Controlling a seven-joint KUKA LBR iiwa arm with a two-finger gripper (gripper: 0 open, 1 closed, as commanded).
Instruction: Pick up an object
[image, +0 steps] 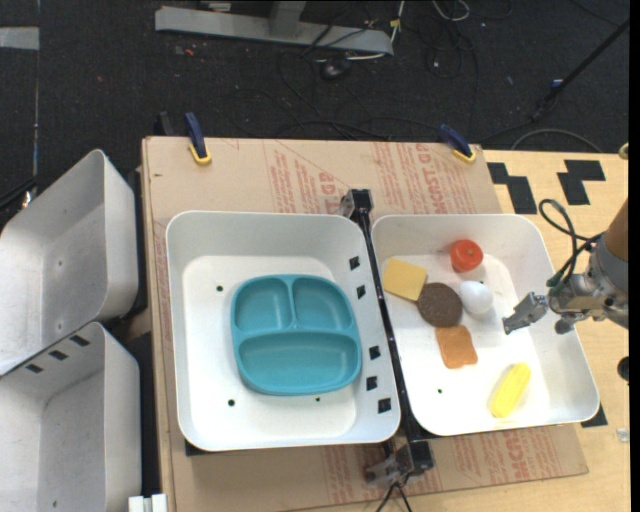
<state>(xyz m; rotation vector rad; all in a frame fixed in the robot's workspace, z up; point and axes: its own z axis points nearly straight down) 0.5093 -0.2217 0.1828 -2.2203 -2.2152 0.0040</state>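
At the far left two spare white tubs (70, 300) sit off the bench. On the bench, the left bin (190, 300) holds a teal divided plate (296, 334). In the right bin (520, 235) a yellow wedge (405, 279) lies beside a dark brown round cookie (439, 304), with an orange toast slice (456, 347) just below it. A red tomato (466, 255) sits above a white egg (476, 296), and a yellow corn-like piece (510, 389) lies near the front. The gripper (540, 312) hangs over the bin's right side, right of the egg, with nothing between its fingers; whether it is released or clenched I cannot tell.
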